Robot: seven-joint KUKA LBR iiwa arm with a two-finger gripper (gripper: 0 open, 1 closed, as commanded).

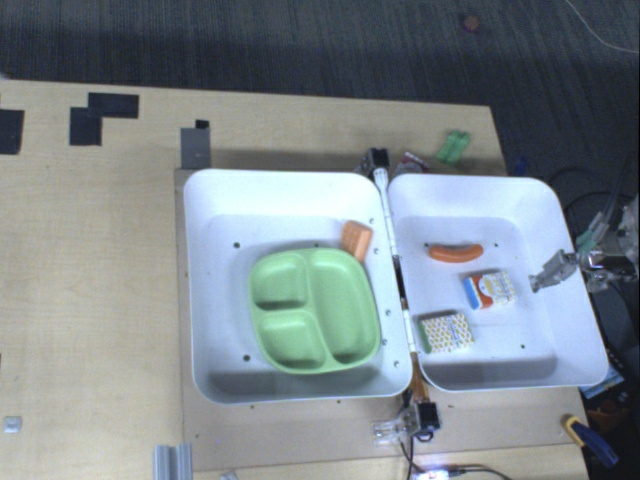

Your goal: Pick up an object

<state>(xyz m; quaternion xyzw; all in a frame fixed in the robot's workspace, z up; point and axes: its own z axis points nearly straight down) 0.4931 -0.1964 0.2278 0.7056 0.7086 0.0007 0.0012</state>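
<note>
The claw (562,268) hangs at the right bin's (540,203) right rim above the pale wooden bench (90,298), dark carpet (300,28) beyond; whether it is parted I cannot tell, and nothing sits in it. Just left of it lies a small carton (490,289), with a sausage (455,253) beyond and a green-patterned box (446,332) lower left. Well left, the other bin (215,218) holds a green divided tray (313,308) and an orange block (356,238).

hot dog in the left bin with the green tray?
No, the hot dog lies in the right bin, while the green tray sits in the left bin.
</note>
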